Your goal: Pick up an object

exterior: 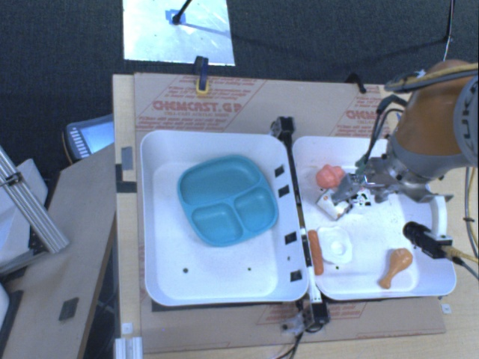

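My gripper (339,200) hangs low over the upper left of the right bin (441,283). It is just below and to the right of a pink rounded toy (328,176) and close to touching it. A white fried-egg toy (334,246) lies in front of the gripper. An orange sausage-like piece (316,252) lies along the bin's left wall. A tan drumstick (395,267) rests near the front right. I see nothing clearly held.
The left bin (161,275) holds a blue divided plate (227,199). A black divider strip (293,193) runs between the bins. The arm's grey and orange body (434,126) covers the right bin's far right corner.
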Tool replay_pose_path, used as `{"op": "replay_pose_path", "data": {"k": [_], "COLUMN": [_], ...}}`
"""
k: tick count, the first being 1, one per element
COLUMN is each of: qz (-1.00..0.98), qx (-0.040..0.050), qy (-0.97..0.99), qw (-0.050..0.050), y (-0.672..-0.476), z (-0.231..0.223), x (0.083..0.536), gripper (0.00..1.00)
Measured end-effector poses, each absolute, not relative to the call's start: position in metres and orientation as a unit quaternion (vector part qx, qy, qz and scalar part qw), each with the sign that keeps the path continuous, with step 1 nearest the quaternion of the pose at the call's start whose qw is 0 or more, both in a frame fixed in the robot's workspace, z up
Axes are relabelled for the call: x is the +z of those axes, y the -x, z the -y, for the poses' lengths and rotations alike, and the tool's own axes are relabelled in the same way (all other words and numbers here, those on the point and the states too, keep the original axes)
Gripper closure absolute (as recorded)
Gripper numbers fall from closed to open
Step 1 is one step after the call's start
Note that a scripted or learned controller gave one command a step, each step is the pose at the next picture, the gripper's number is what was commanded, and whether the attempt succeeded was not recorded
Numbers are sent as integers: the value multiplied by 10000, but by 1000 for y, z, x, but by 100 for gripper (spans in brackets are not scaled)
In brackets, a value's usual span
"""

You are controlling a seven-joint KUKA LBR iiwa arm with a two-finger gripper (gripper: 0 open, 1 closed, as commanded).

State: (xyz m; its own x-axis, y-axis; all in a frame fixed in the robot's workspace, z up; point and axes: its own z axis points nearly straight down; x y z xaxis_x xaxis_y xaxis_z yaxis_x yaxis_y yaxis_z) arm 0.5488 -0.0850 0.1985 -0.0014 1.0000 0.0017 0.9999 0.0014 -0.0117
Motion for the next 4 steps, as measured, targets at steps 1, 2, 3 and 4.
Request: {"op": "replay_pose_path", "data": {"k": [1, 2, 3, 4], "qz": [7083, 7075, 7074, 7074], "qx": [-5, 4, 8, 3], "qy": [7059, 7067, 7068, 7068], "qw": [-5, 8, 14, 7], "y": [-552, -550, -544, -544], "z": [85, 87, 89, 88], "x": [205, 163, 103, 83], "gripper": [0, 0, 0, 0]}}
